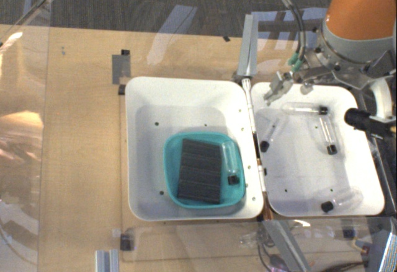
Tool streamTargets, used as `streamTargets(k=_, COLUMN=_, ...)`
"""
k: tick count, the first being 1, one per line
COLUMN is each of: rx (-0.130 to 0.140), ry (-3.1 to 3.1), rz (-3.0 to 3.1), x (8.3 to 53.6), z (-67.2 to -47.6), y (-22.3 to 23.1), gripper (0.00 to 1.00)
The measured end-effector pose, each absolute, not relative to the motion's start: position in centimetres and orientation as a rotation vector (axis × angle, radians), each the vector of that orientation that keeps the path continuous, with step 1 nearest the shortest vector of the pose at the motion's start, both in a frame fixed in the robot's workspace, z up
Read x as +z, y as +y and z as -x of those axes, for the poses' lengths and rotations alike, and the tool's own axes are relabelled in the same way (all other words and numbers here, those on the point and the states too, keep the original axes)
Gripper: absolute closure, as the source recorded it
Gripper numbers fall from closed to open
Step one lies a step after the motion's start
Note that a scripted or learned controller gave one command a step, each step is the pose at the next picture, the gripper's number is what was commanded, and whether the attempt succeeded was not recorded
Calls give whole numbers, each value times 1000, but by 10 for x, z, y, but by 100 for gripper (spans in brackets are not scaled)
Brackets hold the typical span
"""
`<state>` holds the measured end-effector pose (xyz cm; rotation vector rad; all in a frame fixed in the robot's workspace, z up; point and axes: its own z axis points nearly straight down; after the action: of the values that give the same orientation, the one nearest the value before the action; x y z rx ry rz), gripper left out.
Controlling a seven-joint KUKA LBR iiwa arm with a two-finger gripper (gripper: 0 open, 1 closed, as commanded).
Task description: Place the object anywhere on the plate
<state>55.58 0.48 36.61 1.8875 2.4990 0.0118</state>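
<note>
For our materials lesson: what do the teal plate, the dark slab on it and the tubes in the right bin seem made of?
Teal plate: probably plastic, smooth with a soft sheen on its rim.
Dark slab: matte, ridged in bands, possibly foam or rubber; unclear.
Tubes: see-through with black caps, likely clear plastic or glass.

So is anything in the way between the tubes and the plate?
Yes. The clear tubes lie in the right bin, and the teal plate sits in the left bin. The two raised bin rims stand between them, so a tube must be lifted over.
</note>
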Motion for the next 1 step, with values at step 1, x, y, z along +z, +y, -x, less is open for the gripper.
streamTargets(k=1, rx=12, ry=2387, rz=-2026, x=438, z=-519, y=-32, gripper=0)
